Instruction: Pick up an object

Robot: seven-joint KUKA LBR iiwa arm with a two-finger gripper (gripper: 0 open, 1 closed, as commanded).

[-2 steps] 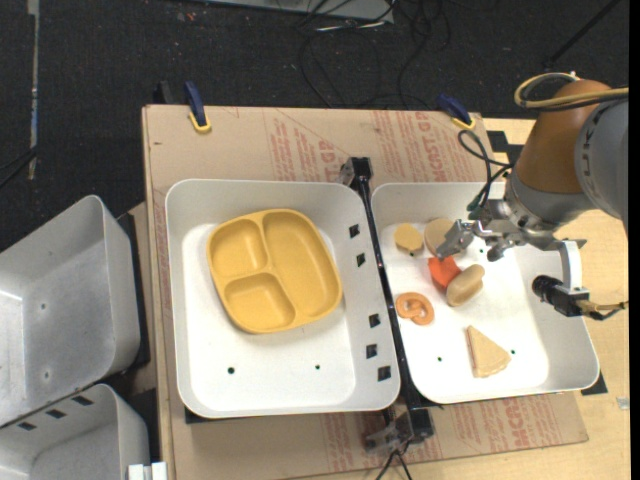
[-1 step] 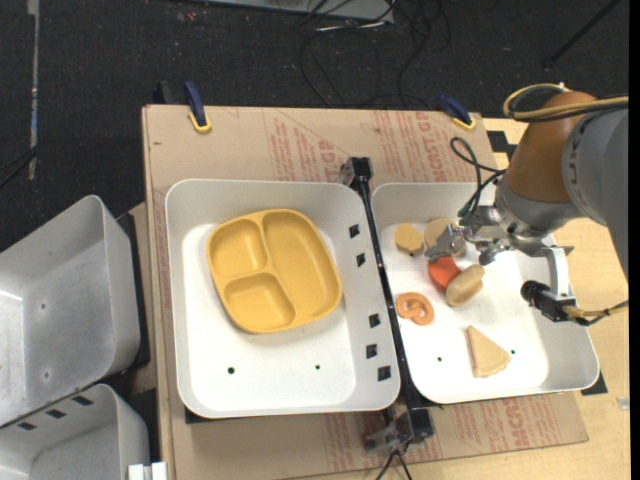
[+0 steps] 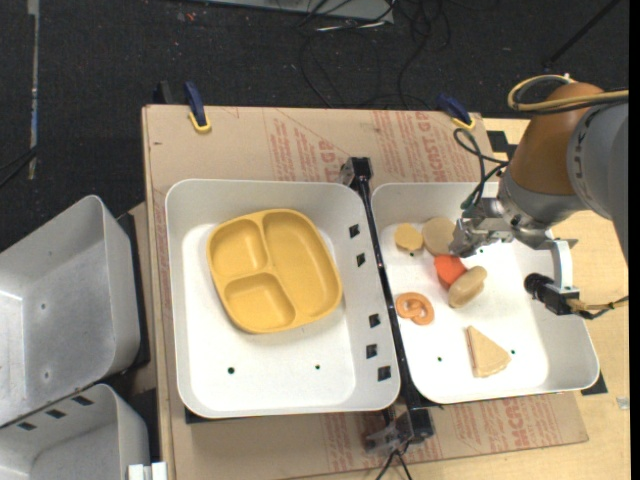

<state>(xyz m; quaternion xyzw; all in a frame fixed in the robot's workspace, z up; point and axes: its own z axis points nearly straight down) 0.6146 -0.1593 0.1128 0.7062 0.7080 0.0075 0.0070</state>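
My gripper (image 3: pixel 468 246) hangs just above the carrot (image 3: pixel 449 268), beside the potato (image 3: pixel 466 286); its grip I can't tell.

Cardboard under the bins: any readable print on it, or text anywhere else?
Red print on the cardboard sheet, along the strip behind the bins and the strip in front: repeated lettering, upside down or slanted, too blurred to read.
Left bin, right bin, yellow tray: no text seen.
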